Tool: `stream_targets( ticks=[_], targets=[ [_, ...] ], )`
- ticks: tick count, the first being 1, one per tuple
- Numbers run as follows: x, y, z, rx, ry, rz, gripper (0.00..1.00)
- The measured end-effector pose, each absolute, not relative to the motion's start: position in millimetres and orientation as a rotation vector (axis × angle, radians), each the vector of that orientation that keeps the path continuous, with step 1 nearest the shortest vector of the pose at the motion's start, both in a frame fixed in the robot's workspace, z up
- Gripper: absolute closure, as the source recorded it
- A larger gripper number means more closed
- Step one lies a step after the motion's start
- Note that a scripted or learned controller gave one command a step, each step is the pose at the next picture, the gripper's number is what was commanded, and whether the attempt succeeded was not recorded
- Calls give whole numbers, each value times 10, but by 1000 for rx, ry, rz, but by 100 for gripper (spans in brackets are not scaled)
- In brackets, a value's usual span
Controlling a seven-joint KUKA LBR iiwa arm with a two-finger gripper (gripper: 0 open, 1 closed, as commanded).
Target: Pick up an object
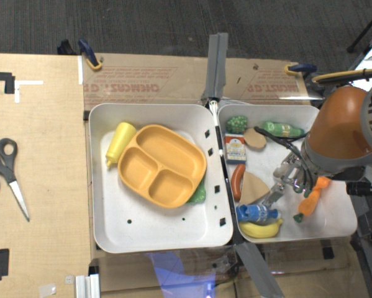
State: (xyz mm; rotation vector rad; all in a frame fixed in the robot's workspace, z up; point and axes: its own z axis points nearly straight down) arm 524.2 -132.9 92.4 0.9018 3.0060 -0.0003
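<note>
My gripper (276, 192) hangs low over the right bin (335, 228), just right of a tan wedge (253, 187) and above a blue bottle (256, 213). A banana (260, 230) lies in front of the bottle. An orange carrot (310, 201) rests to the gripper's right, partly under the arm. Further back in the bin are a red sausage (237, 180), a small carton (235, 148), a tan disc (255, 139), green broccoli (237, 123) and a green bottle (284, 129). Nothing visibly sits in the gripper.
The left bin (111, 228) holds a yellow divided plate (161, 166), a yellow bottle (119, 143) and a green item (199, 195) peeking from under the plate. Scissors (9, 172) lie on the bench at far left. Cardboard (142, 82) runs behind the bins.
</note>
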Motion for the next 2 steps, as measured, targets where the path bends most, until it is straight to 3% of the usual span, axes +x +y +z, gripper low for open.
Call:
stream_targets(
  ticks=[1,2],
  targets=[
    [5604,-1589,931,797,3034,-1,0],
    [6431,-1727,882,946,3036,-9,0]
  ],
)
